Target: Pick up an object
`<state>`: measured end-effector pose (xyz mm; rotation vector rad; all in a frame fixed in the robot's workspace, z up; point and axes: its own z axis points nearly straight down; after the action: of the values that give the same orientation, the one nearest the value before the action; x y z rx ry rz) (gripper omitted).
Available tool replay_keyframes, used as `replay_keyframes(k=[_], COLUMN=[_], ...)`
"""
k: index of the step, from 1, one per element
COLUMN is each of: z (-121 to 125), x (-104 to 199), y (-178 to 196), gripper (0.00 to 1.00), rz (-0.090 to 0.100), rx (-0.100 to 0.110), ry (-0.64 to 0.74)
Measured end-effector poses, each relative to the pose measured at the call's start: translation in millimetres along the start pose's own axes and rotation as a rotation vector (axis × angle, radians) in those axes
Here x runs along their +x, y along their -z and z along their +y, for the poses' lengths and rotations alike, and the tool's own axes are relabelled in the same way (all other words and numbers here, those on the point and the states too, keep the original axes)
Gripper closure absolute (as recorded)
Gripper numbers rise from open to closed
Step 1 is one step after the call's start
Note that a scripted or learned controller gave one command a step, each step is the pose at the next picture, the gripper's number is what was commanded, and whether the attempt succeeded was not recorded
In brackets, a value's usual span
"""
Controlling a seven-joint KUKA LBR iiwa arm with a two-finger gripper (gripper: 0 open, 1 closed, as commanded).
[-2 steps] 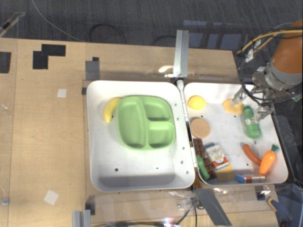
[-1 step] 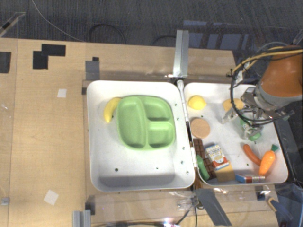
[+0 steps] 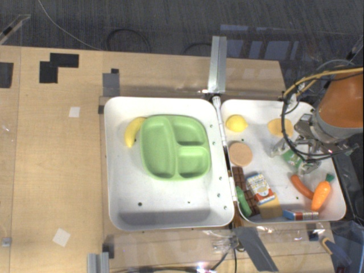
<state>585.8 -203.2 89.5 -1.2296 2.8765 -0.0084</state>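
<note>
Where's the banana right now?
The banana lies in the left bin, near its upper-left corner, tucked against the left edge of the green divided plate.

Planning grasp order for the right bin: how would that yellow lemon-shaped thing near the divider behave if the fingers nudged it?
The lemon looks rounded with no flat side, so it would probably roll when nudged. Its smooth, glossy skin suggests it may slip between fingers. It sits close to the right bin wall and a round tan disc, which might stop it.
</note>
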Motion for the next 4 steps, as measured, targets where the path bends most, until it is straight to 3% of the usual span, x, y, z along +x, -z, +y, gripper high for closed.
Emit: replay_keyframes(k=[1,2,3,4], z=[38,85,29,0], x=[40,-21,-12,-126], y=[2,3,17,-2], gripper=[0.00,0.00,0.00,0.00], rz=[0.000,-0.003,0.003,-0.003], rx=[0.003,0.005,-0.002,-0.002], ry=[0.017,0.015,0.166,0.176])
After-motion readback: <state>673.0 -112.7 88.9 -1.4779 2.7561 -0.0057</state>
